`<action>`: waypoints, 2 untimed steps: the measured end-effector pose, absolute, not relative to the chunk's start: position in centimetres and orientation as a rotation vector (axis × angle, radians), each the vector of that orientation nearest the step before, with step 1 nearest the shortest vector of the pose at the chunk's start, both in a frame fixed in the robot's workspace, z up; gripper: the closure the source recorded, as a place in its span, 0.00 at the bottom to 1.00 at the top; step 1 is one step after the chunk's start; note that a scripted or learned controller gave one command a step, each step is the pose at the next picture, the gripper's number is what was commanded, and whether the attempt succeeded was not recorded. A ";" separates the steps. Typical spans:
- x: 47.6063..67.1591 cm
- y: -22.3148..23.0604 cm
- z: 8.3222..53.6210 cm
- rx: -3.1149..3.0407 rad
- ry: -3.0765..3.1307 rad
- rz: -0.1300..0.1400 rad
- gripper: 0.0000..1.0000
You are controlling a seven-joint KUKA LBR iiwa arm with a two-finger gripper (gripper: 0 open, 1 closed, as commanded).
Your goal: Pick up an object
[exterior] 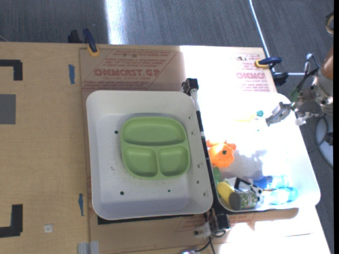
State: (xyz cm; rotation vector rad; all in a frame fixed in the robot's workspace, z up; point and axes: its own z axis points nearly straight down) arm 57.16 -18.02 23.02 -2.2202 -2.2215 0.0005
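Tool (286, 112) hovers over right bin (312, 187) (grip state unclear), toys (241, 168) clustered below.

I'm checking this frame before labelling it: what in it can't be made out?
- Gripper: small and against glare at the right bin's far edge; finger state unreadable.
- Arm: cut off by the right edge of the camera view.
- Toys beside the orange toy: washed out by sunlight, piled together; individual shapes unclear.
- Can: label too small to read.
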 end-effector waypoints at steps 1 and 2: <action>53.5 -12.6 11.9 -2.218 -2.222 0.001 0.00; 49.3 -11.1 8.7 -2.226 -2.225 -0.006 0.00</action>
